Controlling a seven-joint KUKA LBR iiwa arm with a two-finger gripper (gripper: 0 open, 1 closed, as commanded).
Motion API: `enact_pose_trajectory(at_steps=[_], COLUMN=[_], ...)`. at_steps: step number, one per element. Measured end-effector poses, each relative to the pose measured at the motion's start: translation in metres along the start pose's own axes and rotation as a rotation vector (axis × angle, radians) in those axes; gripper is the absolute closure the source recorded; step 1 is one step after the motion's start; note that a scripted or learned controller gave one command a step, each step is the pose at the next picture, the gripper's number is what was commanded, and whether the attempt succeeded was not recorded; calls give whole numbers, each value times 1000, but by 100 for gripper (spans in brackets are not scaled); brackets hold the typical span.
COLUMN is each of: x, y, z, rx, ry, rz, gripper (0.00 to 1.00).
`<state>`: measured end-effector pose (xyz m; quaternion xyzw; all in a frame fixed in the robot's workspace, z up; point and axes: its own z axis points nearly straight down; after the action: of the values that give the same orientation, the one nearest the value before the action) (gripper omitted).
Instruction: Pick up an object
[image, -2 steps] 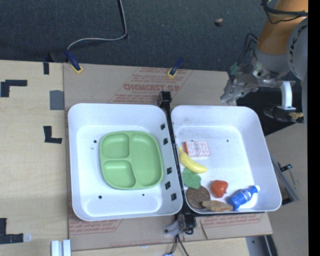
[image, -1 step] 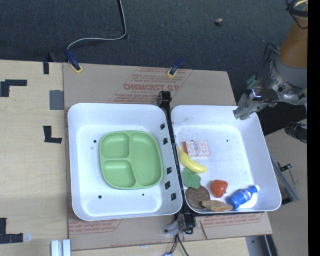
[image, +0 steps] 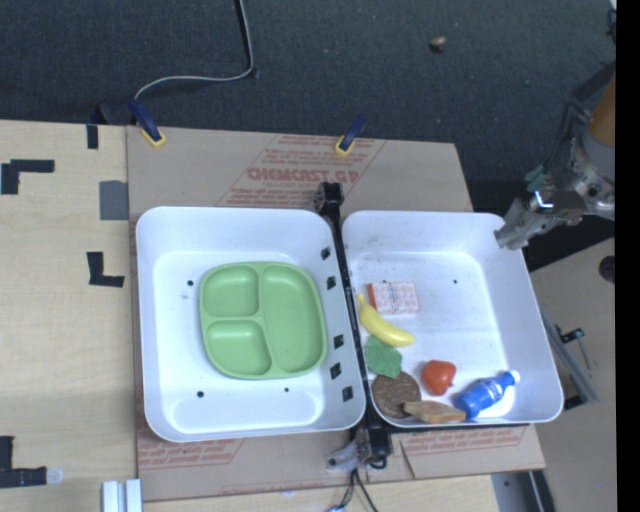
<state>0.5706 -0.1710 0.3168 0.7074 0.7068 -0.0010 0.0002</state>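
Note:
The right bin (image: 470, 232) holds a pink-and-white packet (image: 392, 297), a yellow banana (image: 383, 326), a green leafy piece (image: 381, 358), a brown round patty (image: 396, 390), a red tomato-like piece (image: 438, 376), a tan flat piece (image: 434, 411) and a blue bottle (image: 485, 394). My gripper (image: 520, 226) hangs at the bin's upper right corner, above the rim and well away from the objects. Nothing shows between its fingers.
The left bin (image: 160, 330) holds a green divided plate (image: 263, 320). A black divider clamp (image: 331, 196) joins the two bins at the back. Cardboard lies under both bins, and the wooden bench spreads to the left.

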Motion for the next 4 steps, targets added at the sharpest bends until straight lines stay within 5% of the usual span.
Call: enact_pose_trajectory(at_steps=[1, 2, 3, 4], x=[-45, 11, 7, 16], y=[37, 29, 49, 17], z=[10, 40, 52, 27], rx=[-1, 1, -1, -1], ry=[-1, 2, 0, 1], rz=[0, -2, -2, -2], gripper=[100, 100, 100, 100])
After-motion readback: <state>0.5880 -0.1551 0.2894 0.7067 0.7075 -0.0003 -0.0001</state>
